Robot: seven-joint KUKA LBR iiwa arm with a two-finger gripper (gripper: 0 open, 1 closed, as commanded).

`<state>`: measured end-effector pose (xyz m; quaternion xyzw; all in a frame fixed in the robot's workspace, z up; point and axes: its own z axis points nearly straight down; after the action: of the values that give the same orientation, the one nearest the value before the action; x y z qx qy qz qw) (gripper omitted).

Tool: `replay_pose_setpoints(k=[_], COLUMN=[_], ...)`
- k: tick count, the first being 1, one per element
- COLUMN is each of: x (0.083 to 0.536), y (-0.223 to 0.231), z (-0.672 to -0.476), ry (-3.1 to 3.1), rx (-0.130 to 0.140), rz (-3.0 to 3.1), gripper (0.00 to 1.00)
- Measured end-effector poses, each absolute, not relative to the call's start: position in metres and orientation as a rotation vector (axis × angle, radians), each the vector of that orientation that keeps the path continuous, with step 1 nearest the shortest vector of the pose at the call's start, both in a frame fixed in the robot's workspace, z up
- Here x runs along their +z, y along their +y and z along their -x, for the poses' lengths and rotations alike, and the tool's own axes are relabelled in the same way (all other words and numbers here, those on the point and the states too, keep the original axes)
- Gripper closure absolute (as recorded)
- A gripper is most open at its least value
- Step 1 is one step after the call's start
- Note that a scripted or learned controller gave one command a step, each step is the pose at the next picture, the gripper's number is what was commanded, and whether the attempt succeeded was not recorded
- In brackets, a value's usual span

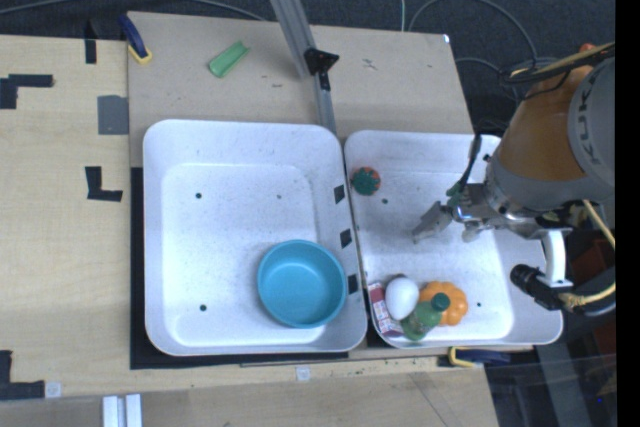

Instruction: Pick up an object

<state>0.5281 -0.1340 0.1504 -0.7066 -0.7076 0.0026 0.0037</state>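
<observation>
- Grey gripper (432, 225) hangs over the right bin (420, 165); fingers spread, nothing between them.
- White egg (402, 296) partly covers a red-labelled packet (378, 305), label unreadable.
- Green bottle (424, 318) overlaps the orange fruit (447, 302).

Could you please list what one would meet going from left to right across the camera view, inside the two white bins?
Blue bowl → small green-and-red ball → white egg → orange fruit → gripper.

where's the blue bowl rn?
The blue bowl sits in the left bin, at its near right corner, right beside the divider that separates it from the right bin.
</observation>
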Motion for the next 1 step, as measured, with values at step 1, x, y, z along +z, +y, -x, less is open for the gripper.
replay_pose_setpoints(k=[1], x=[0.0918], y=[-0.1422], z=[-0.5278], ry=[-2.217], rx=[0.008], rz=[2.216], gripper=[0.00])
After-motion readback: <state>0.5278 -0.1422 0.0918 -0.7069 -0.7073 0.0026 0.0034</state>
